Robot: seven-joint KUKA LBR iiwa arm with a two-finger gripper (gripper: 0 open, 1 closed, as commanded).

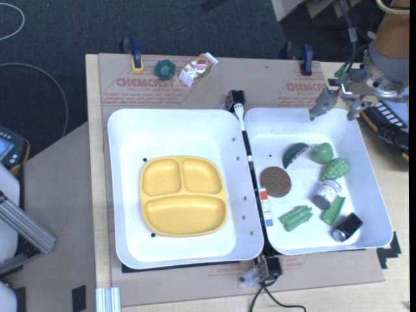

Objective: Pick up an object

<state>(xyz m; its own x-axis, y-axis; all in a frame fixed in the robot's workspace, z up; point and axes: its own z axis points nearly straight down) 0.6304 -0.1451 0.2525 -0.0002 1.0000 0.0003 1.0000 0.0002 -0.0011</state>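
Left bin [123,174]: yellow divided plate [184,195] sitting centre, flat. Right bin [370,174]: brown disc [276,181] near the left wall, green pieces [296,217] and a small bottle [328,190] clustered mid-bin, black item [348,226] by the near right corner. Up over the far right corner, gripper [337,104] hovering, fingers spread wide, nothing between them.

- bench [195,86] is a brown board with red lettering
- two white bins sit on it, left bin [123,174] at 9 o'clock, right bin [370,174] at 3
- green cap [165,68] and small packet [197,69] at 12, just beside each other
- blue clamps [136,52] on the far edge
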